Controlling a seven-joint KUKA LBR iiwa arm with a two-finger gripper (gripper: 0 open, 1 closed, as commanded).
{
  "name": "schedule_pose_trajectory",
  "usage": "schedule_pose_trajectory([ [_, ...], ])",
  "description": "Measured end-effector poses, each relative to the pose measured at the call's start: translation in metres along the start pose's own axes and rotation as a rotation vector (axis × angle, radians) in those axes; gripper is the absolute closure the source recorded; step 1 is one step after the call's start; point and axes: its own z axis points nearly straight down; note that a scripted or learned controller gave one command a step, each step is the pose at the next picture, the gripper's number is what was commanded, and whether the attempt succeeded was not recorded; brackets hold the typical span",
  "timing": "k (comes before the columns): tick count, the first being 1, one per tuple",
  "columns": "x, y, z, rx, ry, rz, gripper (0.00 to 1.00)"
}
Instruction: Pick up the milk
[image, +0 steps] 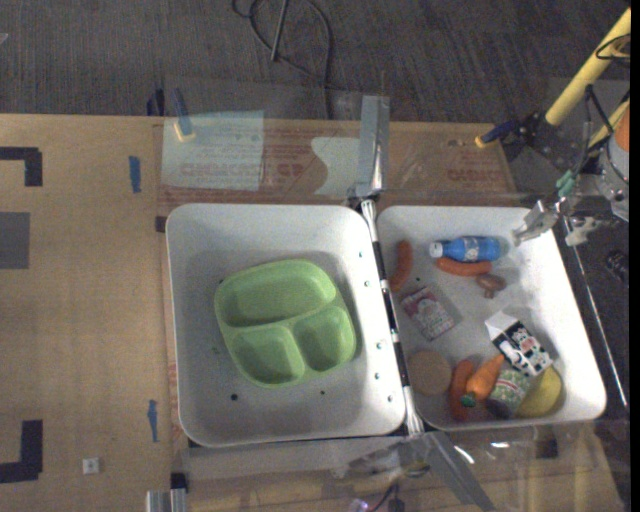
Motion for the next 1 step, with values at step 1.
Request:
schedule_pose_trajectory([
  [1, 0.0015, -0.0648, 0.1023, 0.002, 0.008, -0.119, 0.0],
])
